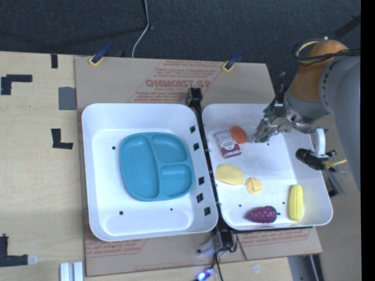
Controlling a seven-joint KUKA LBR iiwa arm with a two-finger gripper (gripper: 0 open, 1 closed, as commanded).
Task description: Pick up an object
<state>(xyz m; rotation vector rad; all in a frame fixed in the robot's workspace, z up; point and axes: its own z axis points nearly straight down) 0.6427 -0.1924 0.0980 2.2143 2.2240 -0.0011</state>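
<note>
The right bin holds an orange ball-like piece, a small red-and-white carton, a yellow lemon-like piece, a small yellow chunk, a corn cob and a purple bunch of grapes. My gripper hangs low over the bin's upper middle, just right of the orange piece and apart from it. Nothing shows between its fingers.
The left bin holds a blue three-part plate. Black clips run along the seam between the bins. Brown cardboard lies under both bins. The arm's orange band and grey body stand over the right bin's far right side.
</note>
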